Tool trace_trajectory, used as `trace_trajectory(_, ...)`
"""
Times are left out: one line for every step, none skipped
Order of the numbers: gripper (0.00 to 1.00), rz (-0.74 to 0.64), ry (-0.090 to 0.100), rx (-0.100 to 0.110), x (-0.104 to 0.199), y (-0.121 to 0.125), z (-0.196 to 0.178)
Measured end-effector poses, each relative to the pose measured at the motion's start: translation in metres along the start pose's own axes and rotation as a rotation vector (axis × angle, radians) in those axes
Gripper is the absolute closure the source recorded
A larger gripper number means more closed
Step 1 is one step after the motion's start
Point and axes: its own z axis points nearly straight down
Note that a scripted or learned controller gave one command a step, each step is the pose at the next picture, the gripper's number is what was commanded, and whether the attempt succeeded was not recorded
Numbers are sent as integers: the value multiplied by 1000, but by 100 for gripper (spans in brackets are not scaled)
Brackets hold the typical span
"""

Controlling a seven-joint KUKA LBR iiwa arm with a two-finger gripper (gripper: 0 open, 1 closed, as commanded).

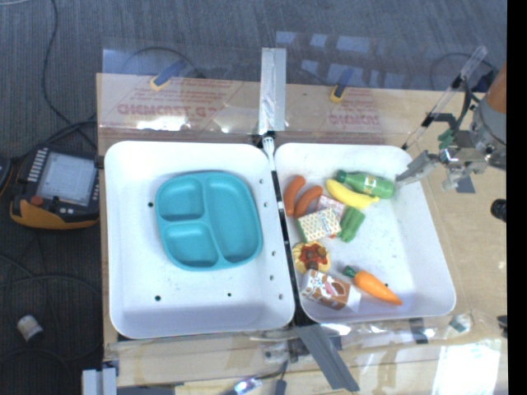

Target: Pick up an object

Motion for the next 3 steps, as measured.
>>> trace_trajectory(0, -89, -1, 2, 73, 18, 85)
trace_trajectory(0, -299, -4, -4, 54, 71, 153)
trace_trajectory(0, -233, -8, -18, 31, 42, 172)
